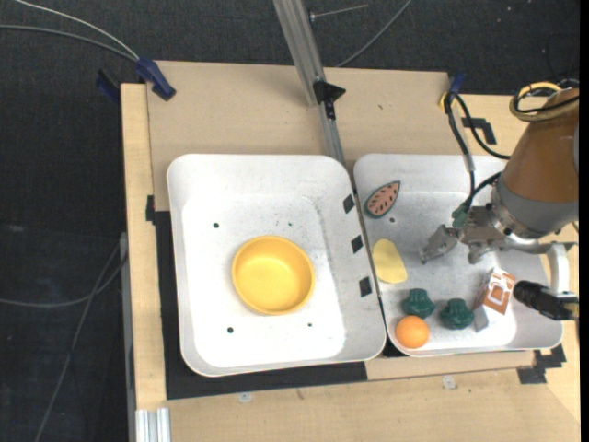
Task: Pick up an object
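Camera view: right bin holds six items. A pinkish oval piece with a dark leaf-like mark sits near the far-left corner, long axis running diagonally toward the far right. A pale yellow piece lies along the left wall, long axis near-to-far. An orange ball and two dark green lumps cluster along the near edge. An orange-and-white packet is tilted near the near-right corner; its print is unreadable. The gripper hangs mid-bin, fingers spread, pinching nothing, tips pointing left. Left bin carries a yellow bowl, upright, centre-near.
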